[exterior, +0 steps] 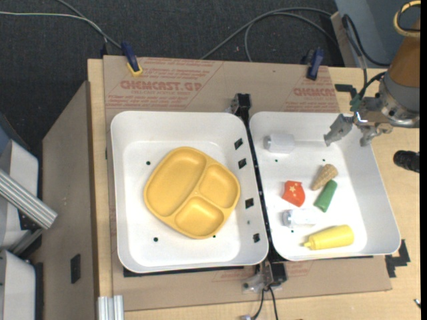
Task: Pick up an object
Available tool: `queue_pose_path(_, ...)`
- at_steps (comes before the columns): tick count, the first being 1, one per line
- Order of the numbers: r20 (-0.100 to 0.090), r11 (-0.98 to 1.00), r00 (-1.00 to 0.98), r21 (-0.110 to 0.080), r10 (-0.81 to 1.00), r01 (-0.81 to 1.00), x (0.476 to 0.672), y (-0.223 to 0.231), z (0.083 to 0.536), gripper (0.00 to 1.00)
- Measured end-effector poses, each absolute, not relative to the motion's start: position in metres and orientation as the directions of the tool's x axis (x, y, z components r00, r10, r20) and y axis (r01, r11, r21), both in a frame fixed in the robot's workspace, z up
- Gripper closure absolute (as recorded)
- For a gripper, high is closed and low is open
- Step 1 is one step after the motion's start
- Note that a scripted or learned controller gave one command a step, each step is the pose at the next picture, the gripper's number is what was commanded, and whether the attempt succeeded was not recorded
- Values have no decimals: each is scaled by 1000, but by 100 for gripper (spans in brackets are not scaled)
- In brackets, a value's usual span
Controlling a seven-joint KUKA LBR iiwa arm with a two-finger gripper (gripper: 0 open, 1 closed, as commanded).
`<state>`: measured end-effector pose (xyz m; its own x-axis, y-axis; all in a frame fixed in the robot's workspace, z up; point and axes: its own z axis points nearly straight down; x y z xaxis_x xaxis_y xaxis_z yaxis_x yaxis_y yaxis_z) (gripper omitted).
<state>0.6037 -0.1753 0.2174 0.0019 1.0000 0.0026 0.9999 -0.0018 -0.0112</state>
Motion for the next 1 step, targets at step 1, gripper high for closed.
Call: queue_pose_path(1, 0, 1, -1, -1, 1000, 1000, 606, -175, 223, 0)
